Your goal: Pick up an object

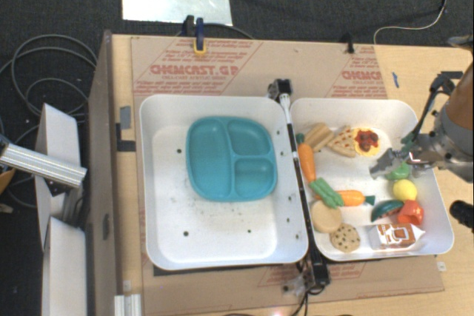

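The gripper (391, 161) hangs low in the right bin (426, 122) above a green toy (401, 173) beside the lemon (404, 190); whether it grips anything, I cannot tell. Probably mid-grasp; next, close firmly and lift straight.

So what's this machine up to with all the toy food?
A robot arm reaches in from the right over the right bin, which is scattered with toy food: a carrot, a pizza slice, a cookie, a lemon. Its end effector sits low by a green piece beside the lemon. The left bin holds a teal divided plate.
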